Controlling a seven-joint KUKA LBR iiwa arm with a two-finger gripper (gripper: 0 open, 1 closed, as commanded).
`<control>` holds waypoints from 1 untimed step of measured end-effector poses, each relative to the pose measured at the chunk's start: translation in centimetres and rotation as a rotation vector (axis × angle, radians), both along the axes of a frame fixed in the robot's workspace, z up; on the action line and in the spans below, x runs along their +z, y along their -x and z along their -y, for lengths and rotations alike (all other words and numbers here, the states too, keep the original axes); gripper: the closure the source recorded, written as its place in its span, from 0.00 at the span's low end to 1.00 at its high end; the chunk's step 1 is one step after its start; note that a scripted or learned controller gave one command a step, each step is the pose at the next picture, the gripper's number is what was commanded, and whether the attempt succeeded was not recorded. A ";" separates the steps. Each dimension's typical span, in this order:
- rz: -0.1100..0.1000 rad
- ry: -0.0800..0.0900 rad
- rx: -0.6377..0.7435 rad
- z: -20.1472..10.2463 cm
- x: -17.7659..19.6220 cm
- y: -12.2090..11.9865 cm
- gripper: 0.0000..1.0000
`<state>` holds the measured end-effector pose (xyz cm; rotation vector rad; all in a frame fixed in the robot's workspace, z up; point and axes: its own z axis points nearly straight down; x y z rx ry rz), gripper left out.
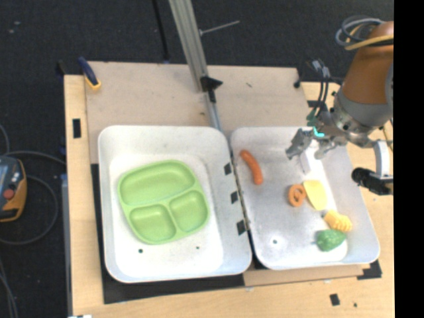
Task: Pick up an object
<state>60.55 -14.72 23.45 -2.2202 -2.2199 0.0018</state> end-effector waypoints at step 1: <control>0.003 0.001 0.001 0.0 0.2 -0.1 0.00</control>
